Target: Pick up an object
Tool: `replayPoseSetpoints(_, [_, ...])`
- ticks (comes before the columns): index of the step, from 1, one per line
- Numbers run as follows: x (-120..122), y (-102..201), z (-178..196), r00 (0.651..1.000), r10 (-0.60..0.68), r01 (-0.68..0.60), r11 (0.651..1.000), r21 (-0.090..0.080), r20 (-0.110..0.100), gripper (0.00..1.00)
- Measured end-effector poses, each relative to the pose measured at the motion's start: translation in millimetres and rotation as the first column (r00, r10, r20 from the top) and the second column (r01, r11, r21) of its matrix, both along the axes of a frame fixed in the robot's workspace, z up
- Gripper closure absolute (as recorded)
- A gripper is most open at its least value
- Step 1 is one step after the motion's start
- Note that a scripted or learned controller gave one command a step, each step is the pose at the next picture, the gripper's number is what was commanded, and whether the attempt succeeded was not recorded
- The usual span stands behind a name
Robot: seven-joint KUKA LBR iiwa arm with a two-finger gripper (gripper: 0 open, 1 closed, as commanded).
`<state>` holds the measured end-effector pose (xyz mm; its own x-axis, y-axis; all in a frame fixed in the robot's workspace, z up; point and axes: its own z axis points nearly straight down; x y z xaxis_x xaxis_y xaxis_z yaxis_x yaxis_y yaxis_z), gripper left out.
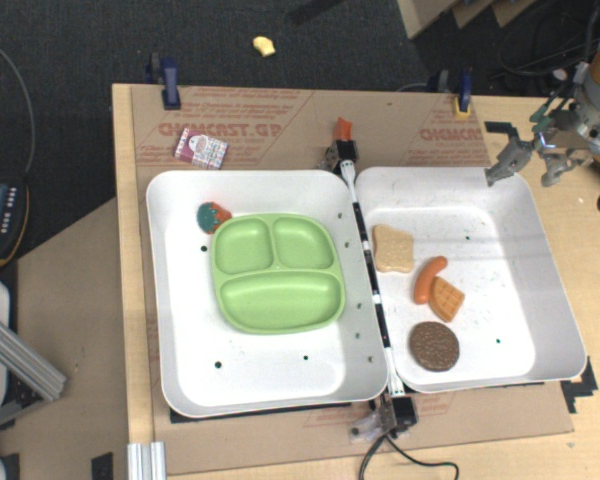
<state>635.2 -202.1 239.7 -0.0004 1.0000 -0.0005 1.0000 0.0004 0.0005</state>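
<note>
Claw (528, 163) parked high at the far right corner of the right bin (540, 268), above its rim, 2 fingers spread apart, nothing between them. Task's candidates lying in that right bin: a slice of bread (393, 249) near the left wall, a small orange sausage (429, 278) touching a waffle piece (446, 299), and a brown round patty (434, 347) nearer the front. Left bin (180, 358) carrying a green divided plate (277, 272) with a small red and green toy (213, 216) just beside it.

Best bet, probably: go for the patty or the bread, each standing apart from its neighbours. Centre over the piece first, drop straight down with fingers wide, close only once both straddle it. Avoid the sausage and waffle pair; touching pieces likely to get nudged rather than gripped. Keep clear of the bin wall on descent.
</note>
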Motion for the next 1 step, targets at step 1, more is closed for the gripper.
replayPoseSetpoints(1, [-69.3, 70.8, -115.4, 1.0, 0.003, -0.003, 1.0, 0.008, -0.016, 0.0])
